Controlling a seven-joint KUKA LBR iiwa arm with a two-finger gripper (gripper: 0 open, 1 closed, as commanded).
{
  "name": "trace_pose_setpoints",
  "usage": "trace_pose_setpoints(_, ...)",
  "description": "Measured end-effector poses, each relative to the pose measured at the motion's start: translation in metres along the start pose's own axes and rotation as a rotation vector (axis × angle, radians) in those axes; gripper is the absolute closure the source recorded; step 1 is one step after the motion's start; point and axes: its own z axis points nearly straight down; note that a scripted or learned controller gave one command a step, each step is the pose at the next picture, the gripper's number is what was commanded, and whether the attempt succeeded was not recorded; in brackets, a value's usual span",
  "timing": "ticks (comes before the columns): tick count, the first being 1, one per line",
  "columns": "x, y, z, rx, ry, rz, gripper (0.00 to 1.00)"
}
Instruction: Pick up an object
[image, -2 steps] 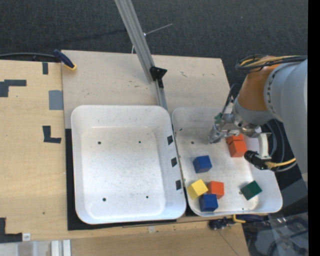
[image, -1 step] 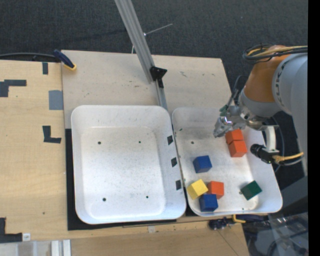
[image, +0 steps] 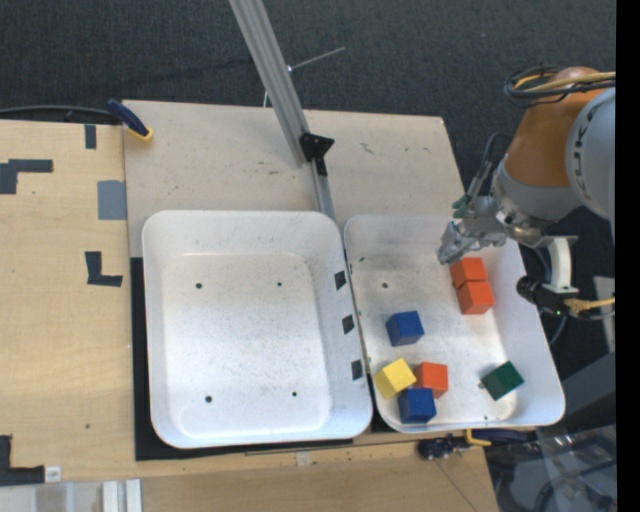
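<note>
The approach step is judged in hand: the gripper (image: 462, 243) is seen right of centre, just above the orange block (image: 472, 284). Finger state cannot be told. A descent is needed next.

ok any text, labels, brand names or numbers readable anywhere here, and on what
None can be read.
The blocks in the right bin have plain faces, with no letters or numbers.
The dark patches on the bench at left are blank tape shapes, not characters.
The arm's orange band shows no legible marking.
</note>
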Motion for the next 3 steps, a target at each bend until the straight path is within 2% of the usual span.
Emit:
trace_pose_setpoints(1,-0.006,-0.005,-0.048,0.000,-0.001,0.001,1.00)
trace_pose_setpoints(3,0.118,-0.017,-0.036,0.006,0.003,-0.006,1.00)
